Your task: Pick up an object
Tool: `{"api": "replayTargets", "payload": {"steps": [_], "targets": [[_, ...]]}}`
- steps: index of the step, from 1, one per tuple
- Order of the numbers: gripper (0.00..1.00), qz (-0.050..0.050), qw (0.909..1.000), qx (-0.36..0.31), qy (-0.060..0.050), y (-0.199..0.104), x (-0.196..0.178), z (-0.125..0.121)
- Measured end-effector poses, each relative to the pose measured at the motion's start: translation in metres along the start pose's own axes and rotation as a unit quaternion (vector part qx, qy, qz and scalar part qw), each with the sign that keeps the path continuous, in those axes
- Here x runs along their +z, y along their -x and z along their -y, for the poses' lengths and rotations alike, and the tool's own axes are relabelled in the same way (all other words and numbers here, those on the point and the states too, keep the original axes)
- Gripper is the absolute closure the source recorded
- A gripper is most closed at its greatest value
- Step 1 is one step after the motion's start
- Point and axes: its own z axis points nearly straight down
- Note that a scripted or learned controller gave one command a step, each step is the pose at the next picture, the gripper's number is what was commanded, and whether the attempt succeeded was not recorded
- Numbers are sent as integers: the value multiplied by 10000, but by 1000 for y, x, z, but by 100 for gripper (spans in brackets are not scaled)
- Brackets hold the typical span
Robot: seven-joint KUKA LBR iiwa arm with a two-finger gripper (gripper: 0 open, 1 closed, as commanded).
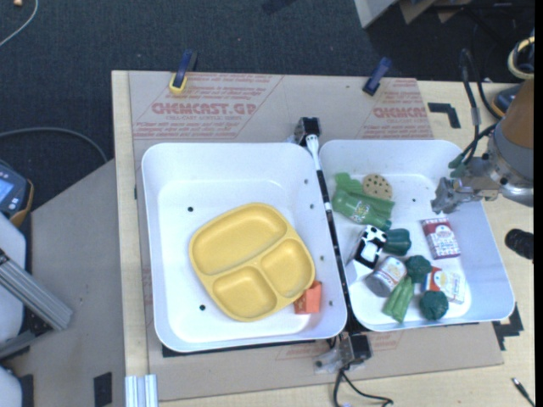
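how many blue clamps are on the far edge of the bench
2. One blue clamp sits on the far edge behind the left bin, with a yellow tip; the other blue clamp is behind the right bin. None seem hidden.

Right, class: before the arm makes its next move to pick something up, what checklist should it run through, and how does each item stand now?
1. Pincer over the right white bin: ok.
2. Pincer already holding something: cannot tell.
3. Nearest target, the flat red-and-white packet, lying apart from its neighbours: ok.
4. Green toy vegetables and the small grey can separated enough for a clean grasp: not ok, they are crowded.
5. Yellow three-compartment plastic plate and orange block lie in the left bin, away from the pincer: ok.
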Motion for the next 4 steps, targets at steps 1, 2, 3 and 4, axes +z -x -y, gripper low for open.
{"api": "replayTargets", "payload": {"steps": [1, 2, 3, 4], "targets": [[100, -5, 10000, -8, 8, -43, -13, -29], [100, -7, 10000, -8, 2, -92, -1, -58], [100, -12, 10000, -10, 8, -144, -12, -81], [100, -6, 10000, 7, 4, -169, -9, -98]]}}
